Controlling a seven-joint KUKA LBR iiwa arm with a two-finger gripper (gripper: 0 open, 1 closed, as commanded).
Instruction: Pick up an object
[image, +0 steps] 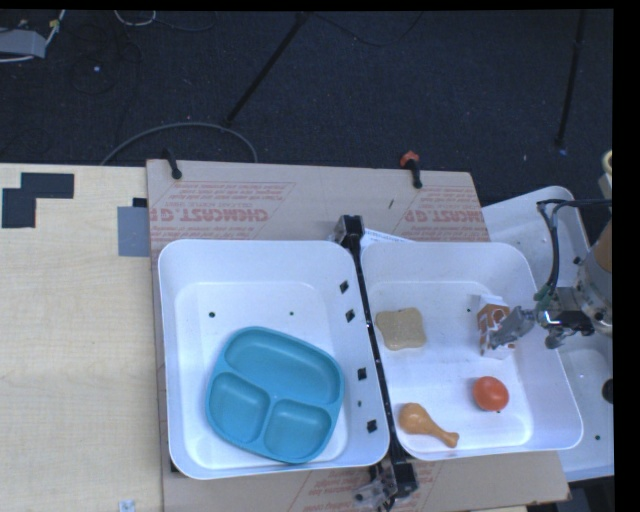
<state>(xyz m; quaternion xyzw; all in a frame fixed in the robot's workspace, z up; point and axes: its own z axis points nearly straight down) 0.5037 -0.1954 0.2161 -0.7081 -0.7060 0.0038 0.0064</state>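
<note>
Pincer beside crumpled brown-white packet, near round red tomato.

Metallic grey end effector trailing green cable.

Even, fairly bright light falls from above, so the two white bins look washed out and cast only faint, soft shadows. The dark floor behind is dim. The whole picture is slightly soft and grainy.
</note>
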